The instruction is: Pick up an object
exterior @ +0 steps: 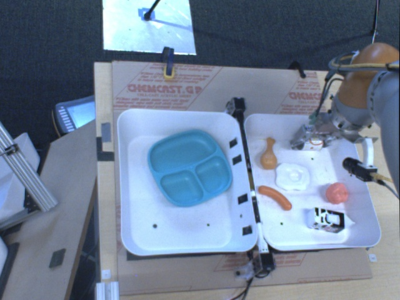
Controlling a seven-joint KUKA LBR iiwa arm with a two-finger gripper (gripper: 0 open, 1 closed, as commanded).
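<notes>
Left bin [134, 230]: a blue divided tray [189, 175], stiff and broad, awkward to pinch. Right bin [365, 233]: a tan drumstick-shaped toy [269, 155], likely light plastic, best gripped at the slim neck; a sausage [275, 197], narrow, graspable across its width; a flat fried egg [292, 176], hard to lift; a pink ball [337, 192], prone to rolling. Gripper [307, 137] low at the bin's back edge, holding nothing visible; spread impossible to tell.
</notes>
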